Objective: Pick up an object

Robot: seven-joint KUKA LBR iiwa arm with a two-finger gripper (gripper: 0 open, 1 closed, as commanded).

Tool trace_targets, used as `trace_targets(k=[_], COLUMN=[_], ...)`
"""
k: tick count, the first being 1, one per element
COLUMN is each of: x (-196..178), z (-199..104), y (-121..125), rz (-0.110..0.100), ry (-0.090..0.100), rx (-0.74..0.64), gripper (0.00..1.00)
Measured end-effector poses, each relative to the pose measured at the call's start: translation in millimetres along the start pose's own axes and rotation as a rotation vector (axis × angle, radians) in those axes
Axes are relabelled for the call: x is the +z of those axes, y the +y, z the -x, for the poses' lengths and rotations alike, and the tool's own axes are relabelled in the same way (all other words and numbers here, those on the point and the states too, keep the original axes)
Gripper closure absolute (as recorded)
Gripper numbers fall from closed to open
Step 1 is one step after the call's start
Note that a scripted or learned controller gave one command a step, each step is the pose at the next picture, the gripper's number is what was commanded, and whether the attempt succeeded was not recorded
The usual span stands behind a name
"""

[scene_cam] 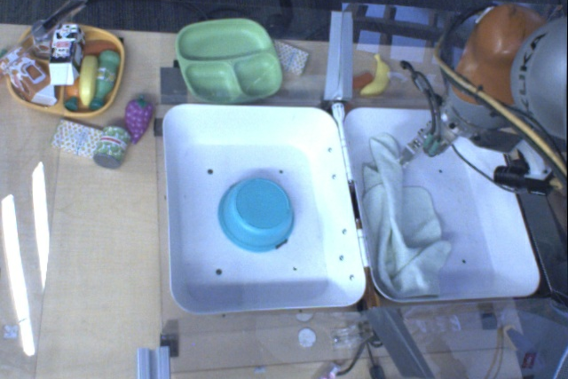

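gripper point(424, 144) over right bin's point(497, 280) far side | grip state: cannot tell | cloth point(399, 222) just left and nearer, long axis far-to-near | next: drop onto its far end

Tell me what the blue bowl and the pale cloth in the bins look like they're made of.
Blue bowl: likely plastic, going by its uniform colour, smooth moulded shape and faint sheen. Pale cloth: soft fabric, possibly terry towelling, since it lies crumpled in loose folds with a matte, slightly fuzzy surface; the exact weave is too small to tell.
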State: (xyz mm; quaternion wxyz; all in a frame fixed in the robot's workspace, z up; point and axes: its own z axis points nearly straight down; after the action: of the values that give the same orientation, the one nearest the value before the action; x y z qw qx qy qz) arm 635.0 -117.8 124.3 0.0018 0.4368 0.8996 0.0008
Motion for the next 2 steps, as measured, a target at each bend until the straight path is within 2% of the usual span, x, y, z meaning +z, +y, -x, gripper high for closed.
trace_targets(k=[1,2], x=[-61,-186], z=[-60,-14], y=[2,57], rz=[0.001,0.004], ry=[-0.001,-0.004], rx=[0.173,0.160], gripper=[1.00,1.00])
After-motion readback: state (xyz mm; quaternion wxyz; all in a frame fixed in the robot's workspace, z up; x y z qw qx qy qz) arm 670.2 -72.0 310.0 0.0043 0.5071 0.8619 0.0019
